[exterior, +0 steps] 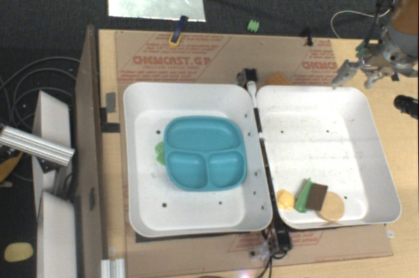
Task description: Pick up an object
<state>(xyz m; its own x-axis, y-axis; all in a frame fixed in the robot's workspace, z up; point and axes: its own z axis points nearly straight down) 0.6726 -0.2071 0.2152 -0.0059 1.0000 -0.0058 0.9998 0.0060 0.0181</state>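
Brown cardboard sheet (216,51) with red print covers the bench and carries both bins.

Left shallow white plastic bin (141,139): holds a teal plastic divided plate (204,152), three compartments, sitting roughly centre. A small green piece (159,152) pokes out at the plate's left edge, mostly hidden under it, can't tell what it is.

Right shallow white plastic bin (327,133): floor mostly bare, all items bunched at the near edge towards the left corner. In that cluster, going by size: round tan flat disc (332,206) on the right; dark brown rectangular block (317,195) touching and partly overlapping the disc; green elongated stick-shaped piece (303,197) tilted, lying against the block's left side; small yellow rounded lump (285,199) just left of the green piece, touching it or very close.

Grey arm (400,21) comes in at the top right, above and outside the right bin's far right corner. Its two-finger gripper (359,71) hangs near that corner over the cardboard edge, well apart from the object cluster. Two metal fingers look spread with a gap between them, nothing between them.

Black divider strip (256,120) runs between the two bins. Small yellow-and-blue clip (177,31) on the cardboard's far edge, small green bit (253,25) on the dark floor beyond it.
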